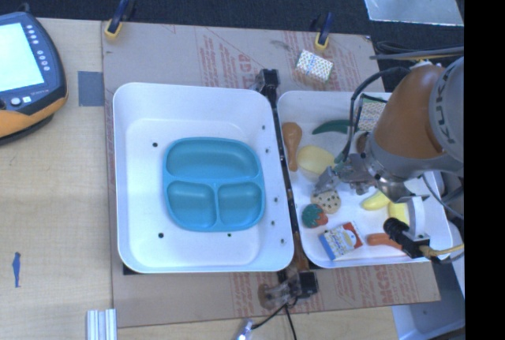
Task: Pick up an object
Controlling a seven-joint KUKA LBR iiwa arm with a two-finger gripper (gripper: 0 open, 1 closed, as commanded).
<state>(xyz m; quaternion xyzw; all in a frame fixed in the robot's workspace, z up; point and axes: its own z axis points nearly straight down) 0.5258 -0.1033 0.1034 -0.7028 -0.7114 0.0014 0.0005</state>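
— What can't you make out in the right bin?
— The gripper — its fingers sit in shadow among the toys; open or closed, I cannot tell; the arm covers the bin's far right corner and part of a patterned card.
— Anything cut off?
— The handheld screen runs off the left edge; a yellow piece lies partly under the wrist; the small packet has print too small to read.
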